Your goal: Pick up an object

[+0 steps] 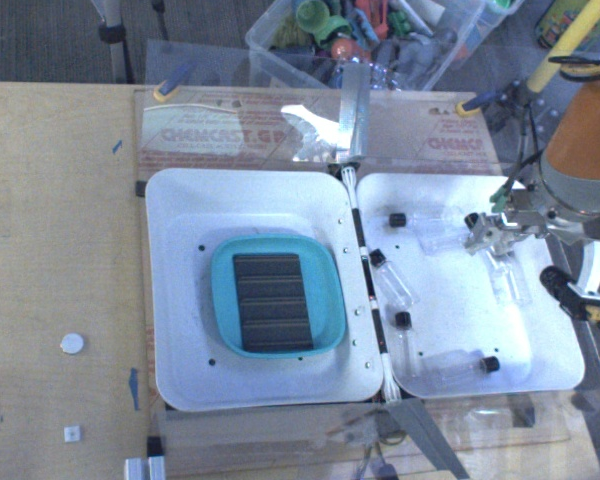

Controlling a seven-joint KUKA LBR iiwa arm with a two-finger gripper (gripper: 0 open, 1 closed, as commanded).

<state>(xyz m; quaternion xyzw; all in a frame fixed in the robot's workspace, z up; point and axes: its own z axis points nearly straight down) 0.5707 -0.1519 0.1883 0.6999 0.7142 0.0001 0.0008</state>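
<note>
My gripper [507,276] hangs over the right part of the right bin [550,368], below the grey arm with its orange band [585,133]. Several clear vials with black caps lie in this bin. One vial [427,230] lies at the back, left of the gripper. Another vial [392,280] lies along the bin's left wall. A third vial [462,365] lies near the front edge. A separate black cap [403,319] sits between the last two; I cannot tell if a vial is attached. Nothing visibly sits in the gripper.
The left bin [180,228] holds a teal tray [225,298] with a dark ribbed block [272,301] in it. A clear box of toys [380,18] stands behind the bins. A small white disc [72,343] lies on the bench at the left.
</note>
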